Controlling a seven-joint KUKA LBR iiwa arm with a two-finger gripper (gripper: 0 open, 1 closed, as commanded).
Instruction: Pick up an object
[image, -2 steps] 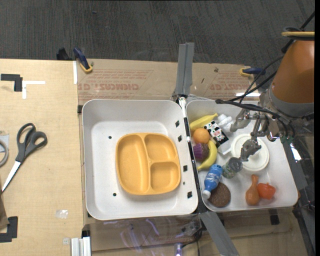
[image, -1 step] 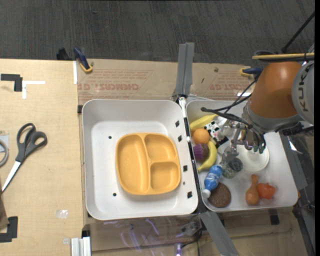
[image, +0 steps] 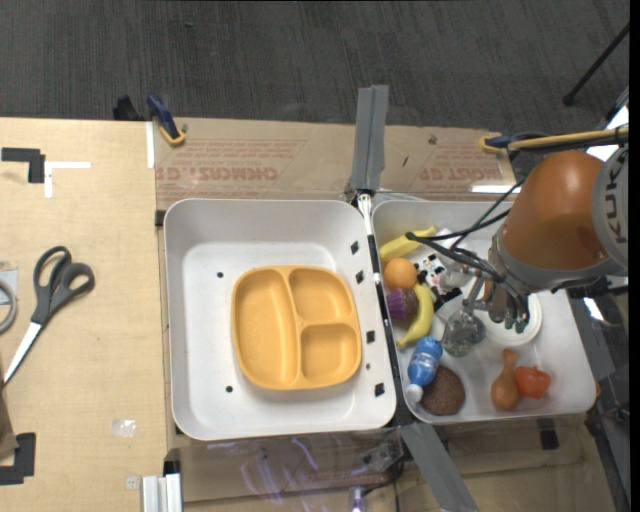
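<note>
Nearest the camera, along the front wall of the right bin (image: 560, 405), lie a brown cookie (image: 444, 392), a blue bottle (image: 424, 362) and an orange-red toy (image: 518, 381). Behind them are a banana (image: 422, 312), an orange ball (image: 399, 273) and something purple (image: 400, 302). These things are heaped loosely, probably just dropped in as choices for picking; any of them could be the object to lift.

The left bin (image: 200, 300) holds a yellow tray (image: 297, 327) with three compartments, lying flat in the middle, maybe as the place for a picked object. Scissors (image: 50, 290) rest on the bench, well apart from both bins.

The gripper (image: 490, 312) hangs low over the right bin, near a greyish clear thing (image: 463, 334). The orange band and cables cover it from above, so I cannot tell if it is released or clenched, or if it touches anything. A black-and-white thing by the cables is too small to identify.
</note>
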